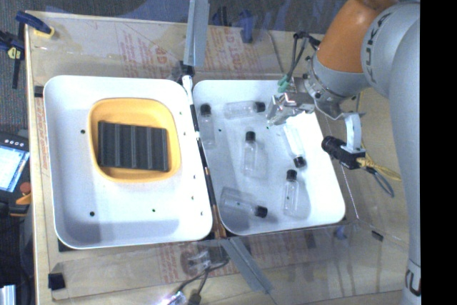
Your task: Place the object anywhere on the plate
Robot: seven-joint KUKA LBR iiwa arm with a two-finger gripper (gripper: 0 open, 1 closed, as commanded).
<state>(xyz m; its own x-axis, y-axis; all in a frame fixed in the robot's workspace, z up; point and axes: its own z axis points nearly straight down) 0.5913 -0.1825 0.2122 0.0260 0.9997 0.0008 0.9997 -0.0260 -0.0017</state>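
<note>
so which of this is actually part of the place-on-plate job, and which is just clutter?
Job:
- small clear plastic vials with black caps lying in the right white bin
- yellow plate holding a dark ridged insert, in the left white bin
- pincer, above the right bin's far side

Lying about:
- blue clamp at the bench's far left corner
- lit screen device at the left edge

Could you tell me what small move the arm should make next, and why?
Probably a short descent onto a vial just below the gripper. The gripper sits over the upper right of the right bin, where the clear, black-capped vials lie scattered, and none shows between its fingers. The yellow plate in the left bin awaits an object.
</note>
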